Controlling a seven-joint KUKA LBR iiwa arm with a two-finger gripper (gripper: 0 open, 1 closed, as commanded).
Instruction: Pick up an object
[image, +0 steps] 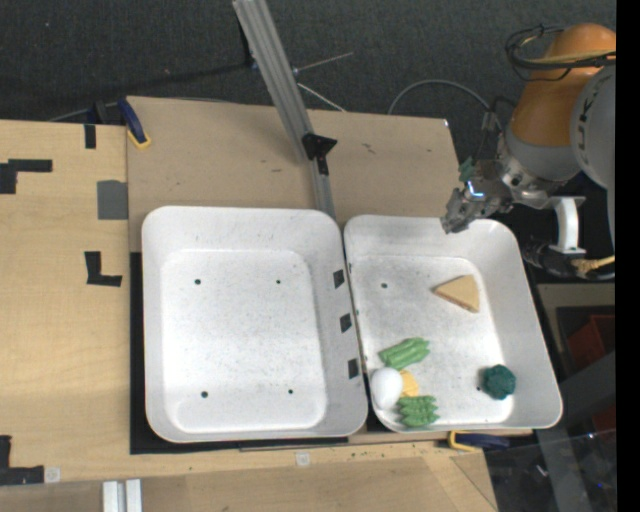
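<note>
The right bin (500, 250) holds a tan wedge (459, 293) near its upper middle. Lower down lie a green leafy piece (404, 352), a white egg-like ball (386, 384) with a yellow bit beside it, another green piece (418, 409) and a dark green lump (498, 380) at the lower right. My gripper (459, 217) hangs over the bin's far rim, above and just behind the tan wedge, apart from every object. Nothing shows between its fingertips.
The left bin (160, 300) lies beside the right one. A grey metal post (290, 100) slants across the bench behind the bins. Cables and a black stand sit at the far right beside the arm.
</note>
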